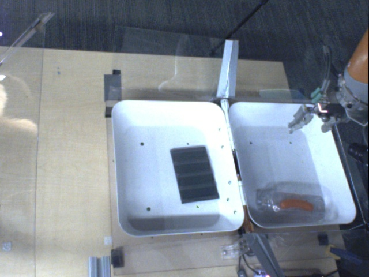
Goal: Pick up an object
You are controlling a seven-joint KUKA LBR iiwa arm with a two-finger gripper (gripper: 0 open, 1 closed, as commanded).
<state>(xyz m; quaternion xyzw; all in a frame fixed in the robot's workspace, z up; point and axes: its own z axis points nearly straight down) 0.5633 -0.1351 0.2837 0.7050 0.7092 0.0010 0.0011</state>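
A dark ribbed rectangular pad lies flat in the middle of the left bin. In the right bin, near its front wall, rests a clear plastic packet with an orange piece inside. My gripper hangs over the right bin's back right corner, well behind the packet. Its two fingers are spread apart and hold nothing; it is open. The orange-banded wrist enters from the right edge.
A metal post stands upright behind the seam between the bins. A transparent sheet covers the wooden bench on the left. Clamps and cables crowd the bench's front edge below the right bin.
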